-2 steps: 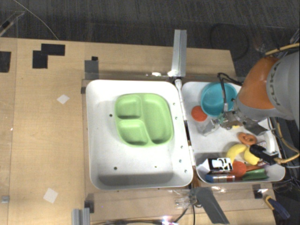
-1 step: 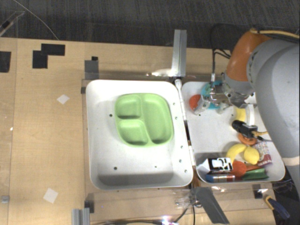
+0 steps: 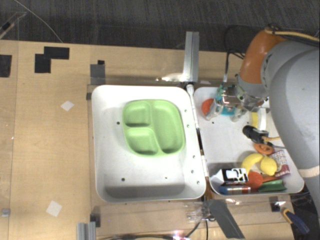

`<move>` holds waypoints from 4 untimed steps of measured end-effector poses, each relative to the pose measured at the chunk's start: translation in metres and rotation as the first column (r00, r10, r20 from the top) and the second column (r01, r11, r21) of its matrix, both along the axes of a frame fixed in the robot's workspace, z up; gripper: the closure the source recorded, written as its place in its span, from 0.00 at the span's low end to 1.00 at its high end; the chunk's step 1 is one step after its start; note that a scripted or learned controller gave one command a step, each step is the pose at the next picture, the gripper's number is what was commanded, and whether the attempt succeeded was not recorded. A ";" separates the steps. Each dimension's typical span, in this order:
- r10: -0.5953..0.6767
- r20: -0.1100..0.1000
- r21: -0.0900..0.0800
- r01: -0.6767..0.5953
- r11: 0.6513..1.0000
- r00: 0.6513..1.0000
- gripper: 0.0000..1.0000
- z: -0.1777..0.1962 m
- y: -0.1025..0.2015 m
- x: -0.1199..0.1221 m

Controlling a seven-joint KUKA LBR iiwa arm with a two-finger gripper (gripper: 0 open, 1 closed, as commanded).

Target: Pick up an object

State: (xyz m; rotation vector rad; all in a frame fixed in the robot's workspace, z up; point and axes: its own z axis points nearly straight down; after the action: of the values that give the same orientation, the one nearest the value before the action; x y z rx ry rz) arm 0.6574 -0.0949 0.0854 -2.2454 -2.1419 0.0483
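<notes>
Over right bin [image 3: 220, 149] | my gripper [image 3: 226, 105] state: cannot tell; should centre on red object [image 3: 207, 105] before descending

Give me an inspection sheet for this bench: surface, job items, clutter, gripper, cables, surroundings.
Surface: wooden bench bearing two white bins side by side; black patches at its far left.
Job's things: right bin holds a pile at its near end, with a yellow lemon-like piece, a black-and-white item, and red and green pieces; a red object lies at the far end.
Clutter: left bin holds a green divided tray.
Gripper: gripper low over the right bin's far end; grasp cannot be judged.
Cables: black cable looping behind the arm.
Surroundings: dark floor beyond the bench.
</notes>
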 end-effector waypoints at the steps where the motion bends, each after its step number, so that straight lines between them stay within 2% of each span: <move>1: -0.247 0.004 -0.004 0.247 0.969 0.969 0.00 0.000 -0.005 0.003; 2: -0.237 0.027 -0.009 0.238 0.971 0.971 1.00 0.014 -0.006 0.008; 3: -0.269 0.059 0.004 0.269 0.963 0.961 1.00 0.116 0.150 -0.028; 4: -0.518 0.053 -0.005 0.519 0.855 0.854 1.00 0.166 0.018 -0.100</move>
State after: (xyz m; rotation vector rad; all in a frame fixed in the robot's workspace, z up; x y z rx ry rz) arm 0.5571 -0.0767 0.2518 -2.7758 -1.4777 -0.0047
